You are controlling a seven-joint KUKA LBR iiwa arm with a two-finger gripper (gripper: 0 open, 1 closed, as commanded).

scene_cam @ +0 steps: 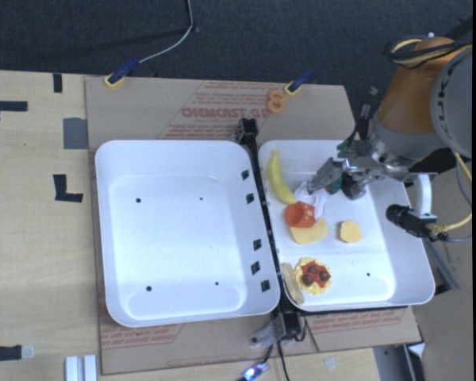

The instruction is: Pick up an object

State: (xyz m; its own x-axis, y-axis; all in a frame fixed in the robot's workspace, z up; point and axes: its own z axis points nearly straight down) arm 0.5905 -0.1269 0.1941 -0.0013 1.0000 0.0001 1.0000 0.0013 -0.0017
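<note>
The tabletop (32, 213) carries one brown cardboard sheet (214, 113), and on it sit two shallow white bins side by side: the left bin (174, 228) and the right bin (381, 268), joined along a dark seam. One grey arm (416, 94) with an orange band reaches in from the right, and its hand (321, 182) hangs low over the upper part of the right bin; whether it is released or clenched cannot be told, as the tips blur into a small white piece (317, 203) just beneath them. The things to pick all lie in the right bin, five of them besides that white piece. One yellow banana (278, 178) lies along the bin's left wall, near the hand. One red piece (299, 213) sits just below the banana, touching one pale yellow wedge (309, 232) beneath it. One round tart-like piece (313, 276) with dark red spots rests near the bin's lower left corner. One small yellow chunk (349, 231) lies apart, to the right of the wedge. Two blue clips (120, 72) (299, 81) hold the cardboard's far edge.
</note>
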